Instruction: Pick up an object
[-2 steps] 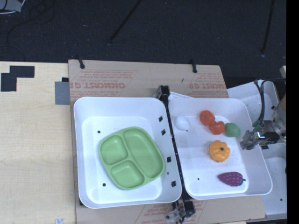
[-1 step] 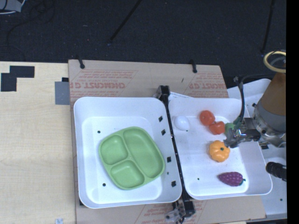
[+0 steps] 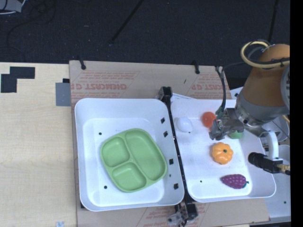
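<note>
Leftward, a green tray (image 3: 133,160) lay in the left bin (image 3: 85,126). Mirrored print on the cardboard (image 3: 142,82) behind was unreadable. Rightward, the right bin (image 3: 199,193) held a tomato (image 3: 208,118), pumpkin (image 3: 222,153) and grapes (image 3: 234,180); the gripper (image 3: 218,130) hovered beside the tomato, grip unclear.

A light wooden bench (image 3: 33,150) fills the lower left; dark carpet floor (image 3: 142,22) with cables (image 3: 128,20) lies across the top.
</note>
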Robot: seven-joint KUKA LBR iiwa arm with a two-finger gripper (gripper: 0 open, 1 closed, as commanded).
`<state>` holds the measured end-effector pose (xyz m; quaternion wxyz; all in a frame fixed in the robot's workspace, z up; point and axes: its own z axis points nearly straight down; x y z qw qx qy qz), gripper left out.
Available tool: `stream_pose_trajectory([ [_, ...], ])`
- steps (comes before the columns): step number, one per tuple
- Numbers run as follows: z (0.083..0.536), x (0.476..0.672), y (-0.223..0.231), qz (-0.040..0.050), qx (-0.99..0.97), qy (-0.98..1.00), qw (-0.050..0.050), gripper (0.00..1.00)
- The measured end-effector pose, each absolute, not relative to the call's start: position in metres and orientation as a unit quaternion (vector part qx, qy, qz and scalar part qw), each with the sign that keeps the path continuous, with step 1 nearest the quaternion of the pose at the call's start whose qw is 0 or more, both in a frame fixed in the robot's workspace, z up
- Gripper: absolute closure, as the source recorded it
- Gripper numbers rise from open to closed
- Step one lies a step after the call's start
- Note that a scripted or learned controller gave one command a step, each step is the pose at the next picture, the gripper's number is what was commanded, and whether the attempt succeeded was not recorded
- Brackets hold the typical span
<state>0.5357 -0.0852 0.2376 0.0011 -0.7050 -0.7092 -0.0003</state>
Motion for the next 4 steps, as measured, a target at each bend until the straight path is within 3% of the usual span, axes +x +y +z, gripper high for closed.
stream_pose_trajectory([
  [4,0.218,0.623,0.088,0.0003,-0.706,-0.708,0.001,1.0],
])
